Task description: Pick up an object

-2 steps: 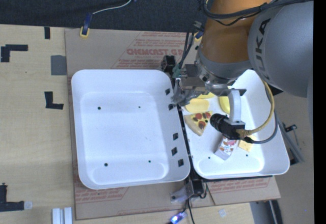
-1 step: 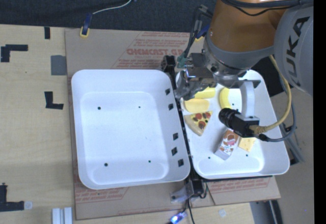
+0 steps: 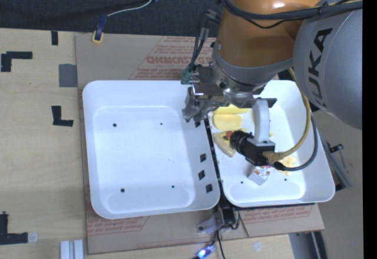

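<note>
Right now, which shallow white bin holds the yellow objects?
The white bin on the view's right: yellow pieces and a small white item lie there.

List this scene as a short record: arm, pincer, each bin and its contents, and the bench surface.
arm: grey arm with an orange band, reaching in from the right over the right bin
pincer: pincer low at the right bin's left edge, by the wall between the bins
grasp: cannot tell
right bin: yellow object, pale yellow piece, small white item
left bin: white floor with small dark dots, no loose object seen
bench: cardboard sheet under both bins
</note>
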